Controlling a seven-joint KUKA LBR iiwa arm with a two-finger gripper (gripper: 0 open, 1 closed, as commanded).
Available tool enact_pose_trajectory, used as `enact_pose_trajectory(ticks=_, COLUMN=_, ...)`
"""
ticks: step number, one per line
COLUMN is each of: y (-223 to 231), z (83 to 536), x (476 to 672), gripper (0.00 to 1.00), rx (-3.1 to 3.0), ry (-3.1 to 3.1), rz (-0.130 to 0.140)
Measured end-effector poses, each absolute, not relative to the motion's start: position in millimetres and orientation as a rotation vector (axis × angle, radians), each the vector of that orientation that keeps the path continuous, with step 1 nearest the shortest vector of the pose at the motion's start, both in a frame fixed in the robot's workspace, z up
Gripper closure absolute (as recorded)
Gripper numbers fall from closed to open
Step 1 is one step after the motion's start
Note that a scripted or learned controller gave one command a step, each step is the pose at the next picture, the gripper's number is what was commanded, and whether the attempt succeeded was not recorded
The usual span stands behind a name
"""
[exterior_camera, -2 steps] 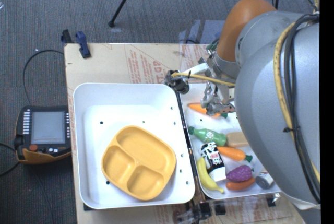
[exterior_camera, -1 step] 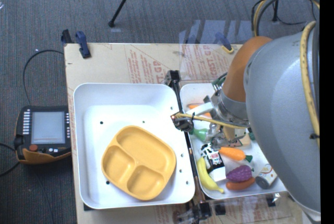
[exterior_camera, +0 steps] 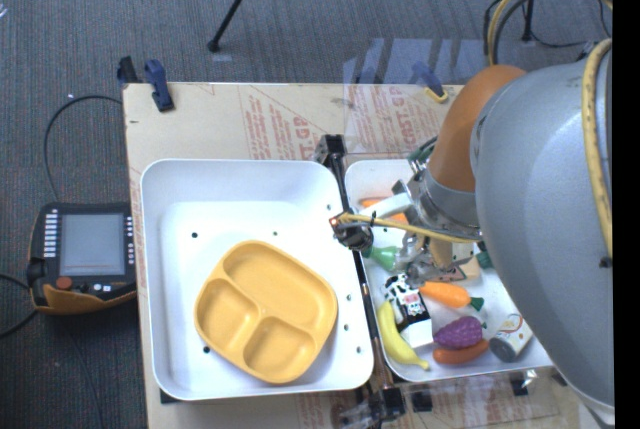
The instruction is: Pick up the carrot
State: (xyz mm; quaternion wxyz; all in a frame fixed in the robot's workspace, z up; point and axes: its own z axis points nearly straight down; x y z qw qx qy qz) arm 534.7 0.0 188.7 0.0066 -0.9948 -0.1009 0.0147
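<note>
From above, the carrot [exterior_camera: 446, 295] lies in the right bin [exterior_camera: 392, 357], just below the hand [exterior_camera: 428, 262], beside a banana [exterior_camera: 397, 334] and a purple vegetable [exterior_camera: 459, 331]. Whether the hand is open cannot be told. Red print on the surface [exterior_camera: 270, 122] is unreadable.

In the right bin [exterior_camera: 385, 342], the carrot [exterior_camera: 446, 295] has 3 close obstacles: a black-and-white carton [exterior_camera: 407, 301] just left of it, a purple toy [exterior_camera: 459, 332] just below it, and the gripper [exterior_camera: 432, 262] with its grey arm [exterior_camera: 545, 217] crowding above. Right of the carrot, a little white floor shows.
</note>
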Motion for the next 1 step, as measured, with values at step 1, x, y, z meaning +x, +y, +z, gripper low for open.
enact_pose_trajectory(ticks=1, y=-1.3, z=193.9, x=534.3, gripper=1.00, rx=-3.105, ry=-0.319, rz=0.067)
